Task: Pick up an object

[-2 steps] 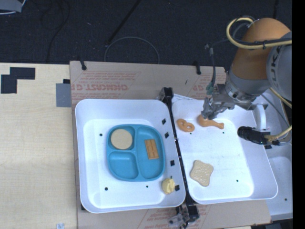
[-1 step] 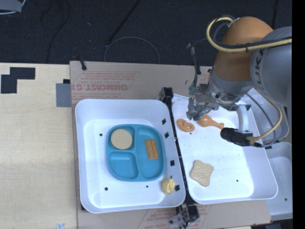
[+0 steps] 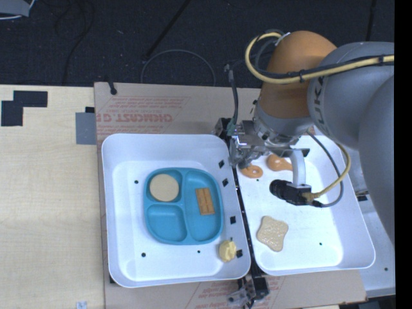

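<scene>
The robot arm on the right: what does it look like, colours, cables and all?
The thick, rounded grey metal arm carries a bulging orange band above its wrist. A yellow cable loops around that band and runs along the grey shell. The small two-finger gripper is silver-grey.

Pale wooden worktop (image 3: 45, 205) carrying a brown printed cardboard sheet (image 3: 161, 105); on the sheet, two shallow white bins, left bin (image 3: 122, 240) and right bin (image 3: 325, 221), side by side.
</scene>
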`<state>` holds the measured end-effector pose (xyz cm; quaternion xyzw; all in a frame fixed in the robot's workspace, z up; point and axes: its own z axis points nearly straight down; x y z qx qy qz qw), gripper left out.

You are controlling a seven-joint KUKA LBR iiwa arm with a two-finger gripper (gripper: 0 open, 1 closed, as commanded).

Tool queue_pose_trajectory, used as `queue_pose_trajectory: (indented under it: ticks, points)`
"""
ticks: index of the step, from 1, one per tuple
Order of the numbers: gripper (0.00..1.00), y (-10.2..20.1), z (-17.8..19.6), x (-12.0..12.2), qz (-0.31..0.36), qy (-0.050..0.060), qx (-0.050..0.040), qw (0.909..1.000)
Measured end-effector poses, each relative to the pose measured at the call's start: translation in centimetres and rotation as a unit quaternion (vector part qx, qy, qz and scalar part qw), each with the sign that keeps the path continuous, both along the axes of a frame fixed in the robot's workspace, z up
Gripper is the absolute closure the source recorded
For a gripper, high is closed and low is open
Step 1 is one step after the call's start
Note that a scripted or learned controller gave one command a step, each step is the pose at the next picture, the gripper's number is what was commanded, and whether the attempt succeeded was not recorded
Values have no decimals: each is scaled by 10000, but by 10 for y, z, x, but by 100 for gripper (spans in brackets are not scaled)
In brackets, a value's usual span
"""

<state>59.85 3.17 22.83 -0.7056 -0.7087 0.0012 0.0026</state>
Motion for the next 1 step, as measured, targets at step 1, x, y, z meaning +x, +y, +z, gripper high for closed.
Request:
queue_pose_trajectory:
  ticks: [1]
  points:
    - [100, 61, -8, -2, 1, 0, -2, 10000]
